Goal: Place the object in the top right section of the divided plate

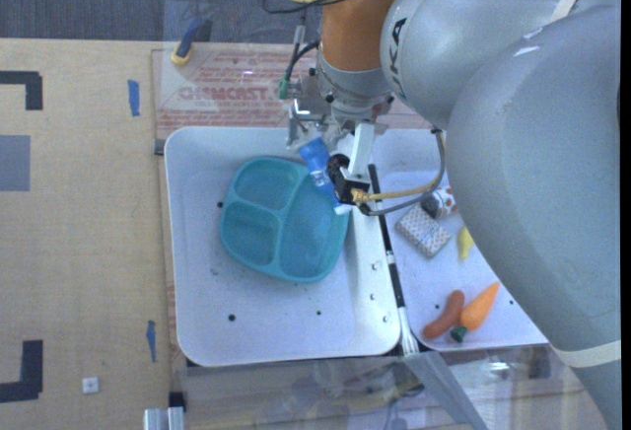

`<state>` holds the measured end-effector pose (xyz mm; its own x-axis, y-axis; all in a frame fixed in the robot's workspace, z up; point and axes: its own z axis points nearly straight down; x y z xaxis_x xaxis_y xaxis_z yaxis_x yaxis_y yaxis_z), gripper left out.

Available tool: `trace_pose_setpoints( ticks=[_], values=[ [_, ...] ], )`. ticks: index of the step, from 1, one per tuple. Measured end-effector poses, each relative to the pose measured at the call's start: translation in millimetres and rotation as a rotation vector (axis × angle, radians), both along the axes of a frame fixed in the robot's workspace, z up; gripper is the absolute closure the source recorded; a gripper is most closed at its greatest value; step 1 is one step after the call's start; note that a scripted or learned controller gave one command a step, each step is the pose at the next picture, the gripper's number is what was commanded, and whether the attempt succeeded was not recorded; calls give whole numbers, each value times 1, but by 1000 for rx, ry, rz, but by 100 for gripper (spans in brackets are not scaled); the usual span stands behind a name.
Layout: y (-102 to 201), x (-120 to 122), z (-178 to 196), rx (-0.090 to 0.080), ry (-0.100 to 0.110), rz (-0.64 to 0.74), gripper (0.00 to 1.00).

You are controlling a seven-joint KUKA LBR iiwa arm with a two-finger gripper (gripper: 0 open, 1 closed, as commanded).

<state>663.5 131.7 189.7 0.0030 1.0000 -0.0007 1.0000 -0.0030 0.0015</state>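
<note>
Blue object (pixel 315 162) in end effector (pixel 325 162) over divided plate (pixel 281 221) in left bin (pixel 197 300)

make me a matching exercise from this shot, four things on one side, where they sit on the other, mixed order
Things:
1. divided plate
2. carrot
3. blue object
4. speckled block

Places:
A. near front edge of right bin
B. middle of right bin
C. at the tool, over the plate's top right edge
D. left bin

Pairs: 1-D, 2-A, 3-C, 4-B
</note>
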Motion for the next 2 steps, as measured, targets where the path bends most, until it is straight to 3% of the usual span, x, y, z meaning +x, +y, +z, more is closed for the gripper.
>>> trace_pose_setpoints(
  ticks=[1, 2],
  values=[
    [22, -15, 32, 0, -2, 117, 100],
    [22, -15, 32, 0, -1, 117, 0]
  ],
)
